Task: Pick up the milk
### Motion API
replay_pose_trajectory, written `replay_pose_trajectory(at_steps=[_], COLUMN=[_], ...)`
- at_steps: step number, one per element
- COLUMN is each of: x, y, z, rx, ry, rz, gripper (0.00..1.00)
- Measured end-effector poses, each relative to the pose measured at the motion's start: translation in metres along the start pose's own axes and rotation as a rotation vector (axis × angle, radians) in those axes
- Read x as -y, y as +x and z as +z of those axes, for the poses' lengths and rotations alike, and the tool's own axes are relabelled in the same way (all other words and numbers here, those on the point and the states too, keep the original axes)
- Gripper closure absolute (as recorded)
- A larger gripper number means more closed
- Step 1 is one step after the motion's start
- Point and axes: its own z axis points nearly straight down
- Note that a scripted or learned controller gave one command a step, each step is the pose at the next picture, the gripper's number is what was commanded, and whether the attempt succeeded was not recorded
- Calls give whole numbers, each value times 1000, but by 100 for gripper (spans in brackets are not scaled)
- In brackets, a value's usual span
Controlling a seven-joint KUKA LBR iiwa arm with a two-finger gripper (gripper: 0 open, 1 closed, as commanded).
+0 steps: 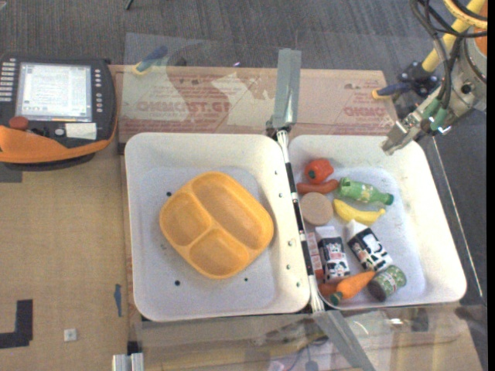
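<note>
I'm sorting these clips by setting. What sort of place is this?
Probably a robotics lab: a teach pendant lies by two white bins, one with an orange tray, one with toy food like a milk carton.

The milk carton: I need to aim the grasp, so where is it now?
The milk carton lies in the right bin, toward its near edge, beside the other black-and-white carton and just above the carrot.

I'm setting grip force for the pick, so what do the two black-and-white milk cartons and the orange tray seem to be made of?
The milk cartons look like small rigid toy cartons, probably plastic or printed card; the cow-pattern print is visible, but the finish is too small to judge. The orange tray looks like moulded plastic: one uniform colour, rounded compartments, a soft semi-matte sheen.
</note>
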Motion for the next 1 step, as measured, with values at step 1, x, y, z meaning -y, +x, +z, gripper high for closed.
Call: replay_pose_trajectory(at_steps=[1], x=[-2], y=[0], z=[-11], rx=[4], ry=[-4], rz=[-4], gripper=[100])
